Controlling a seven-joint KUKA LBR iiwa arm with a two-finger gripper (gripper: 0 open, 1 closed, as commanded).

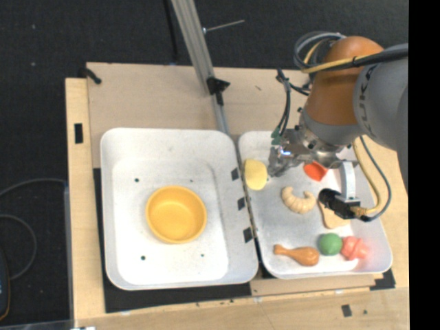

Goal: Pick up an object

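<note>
The arm is reaching in from the right and hanging low over the right bin (269, 143), with the gripper (278, 161) sitting just beside the yellow lemon-shaped piece (255, 174) that is lying against that bin's left wall. Whether the pincer is released or clenched cannot be told from this angle, since the wrist is covering it, and nothing is visibly lodged in it. The lemon is probably the target, being the nearest item, though its spot against the wall is leaving little room on that side. The other toys are lying loose across the same bin: a pale croissant (298, 200), an orange-red piece (315, 171) partly under the wrist, a drumstick (298, 254), a green ball (330, 243) and a pink piece (353, 247). A yellow bowl (176, 214) is resting alone in the left bin (124, 157), well apart from the action.
</note>
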